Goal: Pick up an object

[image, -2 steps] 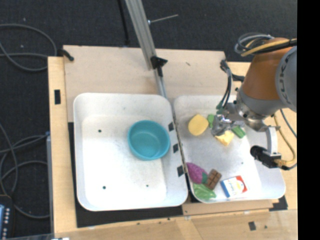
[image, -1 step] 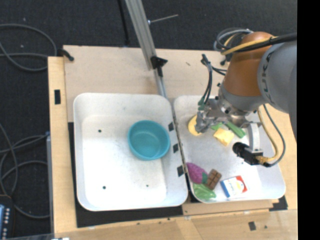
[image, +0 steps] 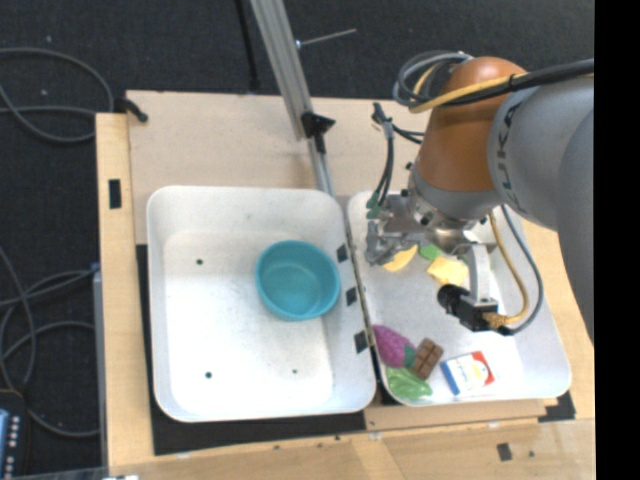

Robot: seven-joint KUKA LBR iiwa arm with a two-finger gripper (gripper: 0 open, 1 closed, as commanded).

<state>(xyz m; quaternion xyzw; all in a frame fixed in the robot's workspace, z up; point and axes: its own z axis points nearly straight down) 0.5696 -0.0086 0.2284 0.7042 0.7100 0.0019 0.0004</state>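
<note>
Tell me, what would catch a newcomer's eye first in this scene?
Probably the big grey arm with its orange band, reaching in from the right and hanging over the right bin. Next, the blue bowl, sitting alone in the left bin. Then the small bright clutter in the right bin: yellow pieces under the wrist, and near the front edge a purple object, a brown block and a red-and-white carton.

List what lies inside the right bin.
In the right bin: a yellow piece beside the gripper, a purple object, brown block, green item, white carton. The arm covers the far part.
</note>
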